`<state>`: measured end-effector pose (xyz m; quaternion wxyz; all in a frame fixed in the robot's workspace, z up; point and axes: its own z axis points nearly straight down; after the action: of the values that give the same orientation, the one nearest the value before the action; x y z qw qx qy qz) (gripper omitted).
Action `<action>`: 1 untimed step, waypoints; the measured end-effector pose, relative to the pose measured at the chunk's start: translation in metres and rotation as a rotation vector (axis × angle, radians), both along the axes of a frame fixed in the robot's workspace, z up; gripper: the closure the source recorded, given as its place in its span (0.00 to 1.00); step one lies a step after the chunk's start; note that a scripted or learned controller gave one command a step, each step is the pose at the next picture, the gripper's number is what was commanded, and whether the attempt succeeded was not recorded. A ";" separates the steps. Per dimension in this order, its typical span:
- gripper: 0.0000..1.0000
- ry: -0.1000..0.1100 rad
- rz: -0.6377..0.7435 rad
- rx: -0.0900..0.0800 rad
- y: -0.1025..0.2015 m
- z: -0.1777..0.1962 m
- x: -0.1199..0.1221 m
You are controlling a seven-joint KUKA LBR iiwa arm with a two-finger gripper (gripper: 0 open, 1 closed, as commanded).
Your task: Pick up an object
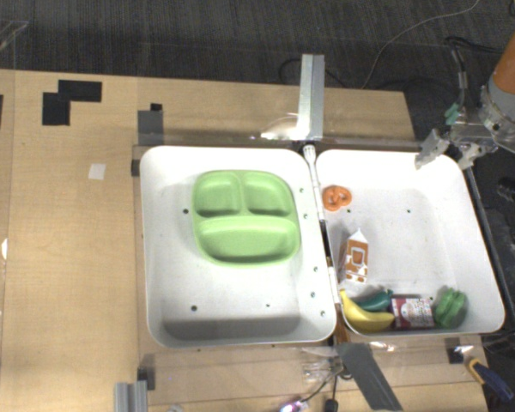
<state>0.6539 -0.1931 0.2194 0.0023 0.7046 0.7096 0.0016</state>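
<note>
My gripper [447,151] hangs over the far right corner of the right bin [412,209], open, with nothing between its fingers. In that bin, an orange round object [336,197] lies by the left wall. A small white and orange carton [354,260] lies below it. Along the near edge lie a yellow banana [365,317], a teal object [378,299], a dark can with a red label [412,312] and a green pepper-like object [451,305]. All of them are well apart from the gripper.
The left bin [167,256] holds a green divided plate [245,215]. A metal post [312,97] stands behind the wall between the bins. Cables run across the dark floor at the back right.
</note>
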 end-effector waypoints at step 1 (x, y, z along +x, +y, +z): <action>0.00 0.002 -0.426 0.002 0.012 -0.077 0.007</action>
<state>0.6609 -0.1812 0.1429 0.0013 0.8387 0.5446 0.0009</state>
